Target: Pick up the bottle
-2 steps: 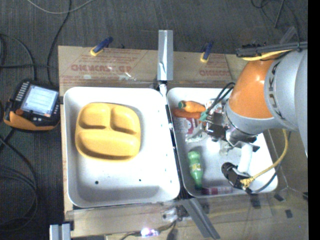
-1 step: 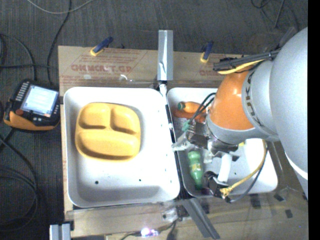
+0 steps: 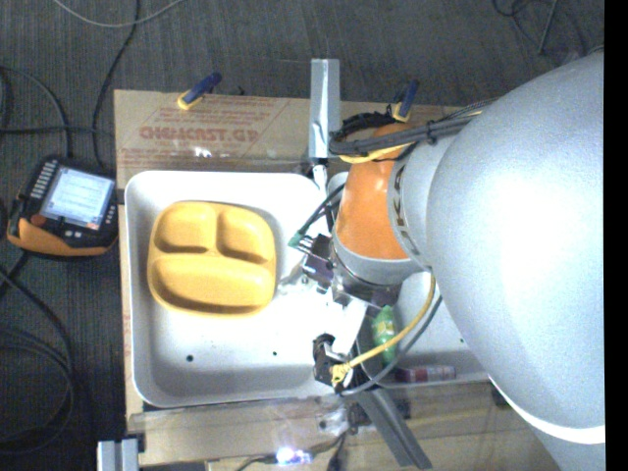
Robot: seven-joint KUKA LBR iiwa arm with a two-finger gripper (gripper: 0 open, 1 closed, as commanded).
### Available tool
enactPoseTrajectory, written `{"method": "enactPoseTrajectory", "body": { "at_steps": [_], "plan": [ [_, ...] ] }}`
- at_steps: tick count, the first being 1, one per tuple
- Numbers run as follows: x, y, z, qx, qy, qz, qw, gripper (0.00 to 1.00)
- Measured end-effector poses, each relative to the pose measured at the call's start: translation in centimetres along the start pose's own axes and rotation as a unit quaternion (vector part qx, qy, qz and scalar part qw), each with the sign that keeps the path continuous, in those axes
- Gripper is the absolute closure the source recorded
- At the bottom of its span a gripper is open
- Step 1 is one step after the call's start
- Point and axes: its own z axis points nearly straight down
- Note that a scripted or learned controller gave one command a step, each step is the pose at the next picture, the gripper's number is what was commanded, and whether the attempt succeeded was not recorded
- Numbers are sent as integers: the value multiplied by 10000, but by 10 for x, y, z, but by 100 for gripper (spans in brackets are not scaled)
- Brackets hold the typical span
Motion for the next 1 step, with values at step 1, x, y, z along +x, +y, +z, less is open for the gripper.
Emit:
{"method": "enactPoseTrajectory", "body": {
  "at_steps": [1],
  "plan": [
    [-72, 43, -17, -16, 4, -348, 9994, 0]
  ]
}}
